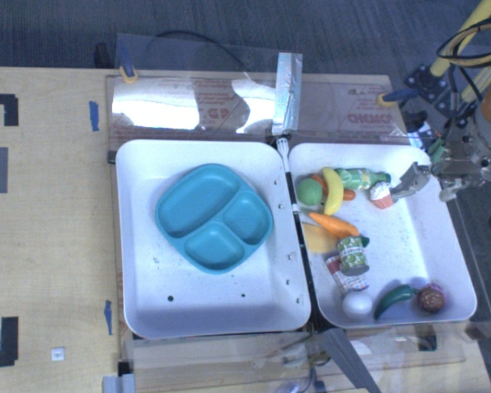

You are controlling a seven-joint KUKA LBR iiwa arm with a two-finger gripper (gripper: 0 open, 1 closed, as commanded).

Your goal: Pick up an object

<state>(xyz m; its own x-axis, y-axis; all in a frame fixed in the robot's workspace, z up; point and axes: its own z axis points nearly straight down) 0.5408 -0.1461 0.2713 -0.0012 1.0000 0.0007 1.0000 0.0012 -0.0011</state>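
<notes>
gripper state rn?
Gripper: cannot be told; it sits over the right bin's upper right corner, and nothing is visibly held.

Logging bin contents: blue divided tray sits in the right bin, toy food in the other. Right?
Not quite. The camera view shows the blue divided tray in the left bin; the toy food, such as the banana and carrot, lies in the right bin.

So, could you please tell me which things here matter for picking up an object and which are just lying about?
For the job:
hand
right bin
banana
carrot
green bottle
white ball

Just lying about:
blue divided plate
left bin
</notes>
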